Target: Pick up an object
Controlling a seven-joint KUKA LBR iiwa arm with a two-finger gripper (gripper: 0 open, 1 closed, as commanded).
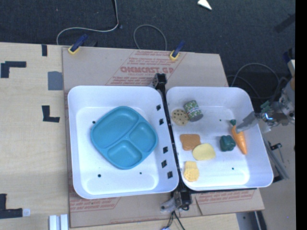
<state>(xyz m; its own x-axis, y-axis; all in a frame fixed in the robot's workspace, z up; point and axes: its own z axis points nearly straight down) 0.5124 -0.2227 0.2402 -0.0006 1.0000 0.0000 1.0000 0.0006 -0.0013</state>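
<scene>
On the left, a white bin (76, 128) held a blue divided plate (124, 136). Across the divider, the right bin (249, 174) carried a cookie (179, 116), a green can (193, 110), a toast slice (190, 141), a yellow piece (204, 152), a corn cob (191, 171), a teal object (227, 143) and a carrot (240, 141). At the right rim, the gripper (268, 115) sat near the carrot; whether it was open or closed could not be told.

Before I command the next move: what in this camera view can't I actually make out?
- Claw: blurred and small at the right bin's edge; open or shut can't be told.
- Carrot: its green top sits against the claw, so contact is unclear.
- Can: label too small to read.
- Arm: cut off by the camera view's right edge.
</scene>
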